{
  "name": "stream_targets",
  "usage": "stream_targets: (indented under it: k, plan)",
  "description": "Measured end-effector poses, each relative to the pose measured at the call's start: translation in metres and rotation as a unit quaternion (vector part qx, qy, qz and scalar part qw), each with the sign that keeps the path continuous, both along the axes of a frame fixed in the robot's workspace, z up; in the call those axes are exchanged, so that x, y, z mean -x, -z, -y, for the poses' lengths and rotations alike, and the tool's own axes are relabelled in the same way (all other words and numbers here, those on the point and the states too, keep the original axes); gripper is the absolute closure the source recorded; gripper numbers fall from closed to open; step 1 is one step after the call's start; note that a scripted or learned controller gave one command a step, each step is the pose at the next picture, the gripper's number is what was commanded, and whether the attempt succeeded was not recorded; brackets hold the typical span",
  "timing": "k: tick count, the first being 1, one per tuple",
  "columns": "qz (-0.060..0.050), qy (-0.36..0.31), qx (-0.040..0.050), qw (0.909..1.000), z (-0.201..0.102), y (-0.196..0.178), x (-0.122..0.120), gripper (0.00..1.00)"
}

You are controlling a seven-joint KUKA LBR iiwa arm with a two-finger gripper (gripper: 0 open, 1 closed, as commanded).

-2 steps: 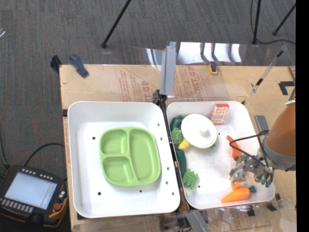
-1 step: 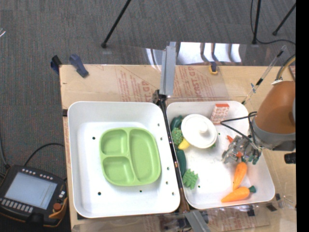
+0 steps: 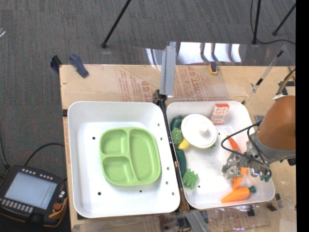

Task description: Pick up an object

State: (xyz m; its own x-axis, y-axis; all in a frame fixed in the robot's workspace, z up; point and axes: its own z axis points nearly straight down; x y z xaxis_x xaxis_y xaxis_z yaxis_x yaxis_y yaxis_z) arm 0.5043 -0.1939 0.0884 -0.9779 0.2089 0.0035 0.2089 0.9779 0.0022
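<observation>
Right now, down in the right-hand bin:
Arm: reaching in from the right, its orange band sitting above the grey wrist.
Gripper: hanging low over the near right part of the right bin; whether it is wide or narrow, I cannot tell.
Carrots: one carrot is lying just below the gripper near the bin's front edge, green stub pointing right; a second orange piece is sitting right under the gripper, touching or nearly so; a thin orange strip is showing just above it. Nothing is visibly being held.
White pot: sitting to the gripper's upper left, lid on, knob up.
Carton: standing beyond the pot, small, red and white, near the bin's far wall.
Greens: a leafy piece is lying to the gripper's left, well apart; a long dark green vegetable is running along the bin's left wall, with a broccoli and a yellow bit beside the pot.
Left bin: far to the gripper's left, holding a green three-part plate.
</observation>
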Motion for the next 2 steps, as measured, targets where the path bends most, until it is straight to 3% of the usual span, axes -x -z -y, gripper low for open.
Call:
stream_targets:
  k: [1,2]
  plan:
    - [0.000,0.000,-0.0010,1.0000,-0.001,-0.009,-0.001,1.00]
    - [0.001,-0.039,0.0002,0.9992,0.015,0.002,-0.030,1.00]
